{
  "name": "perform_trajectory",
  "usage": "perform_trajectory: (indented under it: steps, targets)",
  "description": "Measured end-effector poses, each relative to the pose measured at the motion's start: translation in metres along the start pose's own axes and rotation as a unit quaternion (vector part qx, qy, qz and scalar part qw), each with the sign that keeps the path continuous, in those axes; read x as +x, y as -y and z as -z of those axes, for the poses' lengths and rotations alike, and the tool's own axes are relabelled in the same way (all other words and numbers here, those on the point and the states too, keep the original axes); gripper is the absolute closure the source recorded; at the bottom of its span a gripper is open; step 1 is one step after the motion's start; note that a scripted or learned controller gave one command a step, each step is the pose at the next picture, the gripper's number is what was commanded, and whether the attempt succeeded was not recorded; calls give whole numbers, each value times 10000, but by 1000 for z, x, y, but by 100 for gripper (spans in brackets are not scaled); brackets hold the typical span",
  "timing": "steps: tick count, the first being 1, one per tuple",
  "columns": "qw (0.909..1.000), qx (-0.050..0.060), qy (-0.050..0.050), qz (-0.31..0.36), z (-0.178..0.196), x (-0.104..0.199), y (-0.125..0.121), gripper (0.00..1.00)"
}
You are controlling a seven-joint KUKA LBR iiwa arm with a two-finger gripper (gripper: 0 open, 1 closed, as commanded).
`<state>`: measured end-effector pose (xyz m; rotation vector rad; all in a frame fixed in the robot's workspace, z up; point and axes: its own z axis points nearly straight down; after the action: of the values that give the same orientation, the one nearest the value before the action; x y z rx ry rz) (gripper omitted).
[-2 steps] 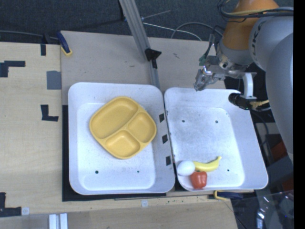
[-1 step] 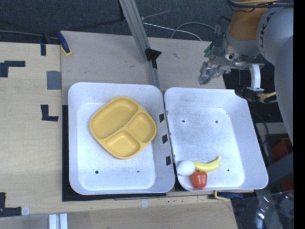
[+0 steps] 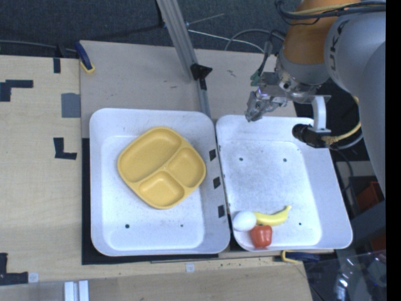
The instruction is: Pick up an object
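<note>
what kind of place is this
Probably a robot lab test bench: a grey arm with a pincer over two white bins, toy-like food, and taped markers on the bench.

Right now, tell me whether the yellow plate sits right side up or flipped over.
Right side up: the yellow plate lies flat in the left bin, its three compartments facing upward.

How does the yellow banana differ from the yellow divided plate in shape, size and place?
The small yellow toy banana is thin and curved; the yellow plastic divided plate is broad, rounded and has three compartments. The banana is much smaller than the plate. The banana lies at the near edge of the right white bin, beside other items; the plate lies alone in the left white bin. Both are yellow.
</note>
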<state>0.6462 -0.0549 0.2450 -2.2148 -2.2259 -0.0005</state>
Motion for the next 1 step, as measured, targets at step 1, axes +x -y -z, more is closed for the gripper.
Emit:
perform_trajectory:
  steps: [1]
  targets:
    - [10000,18,3,-3,-7,38,30,100]
